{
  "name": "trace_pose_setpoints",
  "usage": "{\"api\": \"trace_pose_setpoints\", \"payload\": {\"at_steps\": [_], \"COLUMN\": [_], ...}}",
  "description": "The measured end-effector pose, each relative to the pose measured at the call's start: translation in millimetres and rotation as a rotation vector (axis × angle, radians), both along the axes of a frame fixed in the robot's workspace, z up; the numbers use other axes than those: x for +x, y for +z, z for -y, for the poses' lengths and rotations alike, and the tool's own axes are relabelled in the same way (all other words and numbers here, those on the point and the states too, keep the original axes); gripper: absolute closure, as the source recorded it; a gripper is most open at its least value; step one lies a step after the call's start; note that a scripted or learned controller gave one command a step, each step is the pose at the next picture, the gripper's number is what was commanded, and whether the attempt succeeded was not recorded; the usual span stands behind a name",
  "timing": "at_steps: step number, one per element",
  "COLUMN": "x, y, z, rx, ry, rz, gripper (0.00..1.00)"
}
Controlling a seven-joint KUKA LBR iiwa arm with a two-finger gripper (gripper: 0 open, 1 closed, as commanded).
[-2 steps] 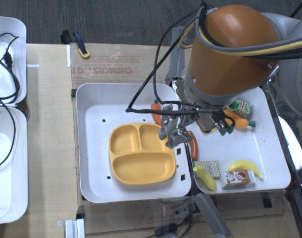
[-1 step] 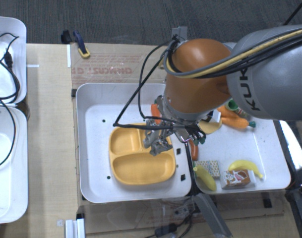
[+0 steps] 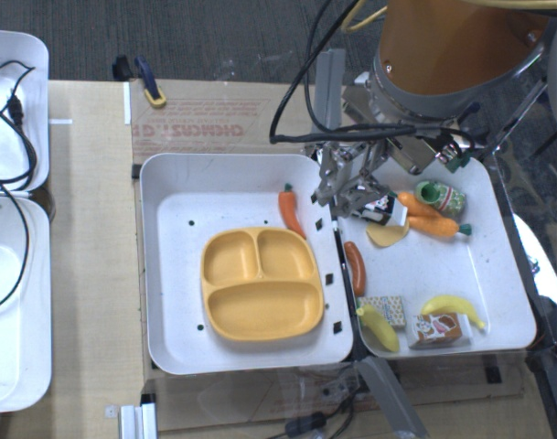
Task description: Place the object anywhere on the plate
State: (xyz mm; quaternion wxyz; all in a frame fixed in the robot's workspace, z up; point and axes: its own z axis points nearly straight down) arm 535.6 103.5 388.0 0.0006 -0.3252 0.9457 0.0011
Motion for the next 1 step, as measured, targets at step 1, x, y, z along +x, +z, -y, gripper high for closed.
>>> {"api": "trace_pose_setpoints", "payload": {"at_steps": [1], "x": [-36.7], "y": [52.8], "z": [-119.3], "rx": [0.000], "ry": [0.026], "rz": [0.000], "gripper": [1.00]}}
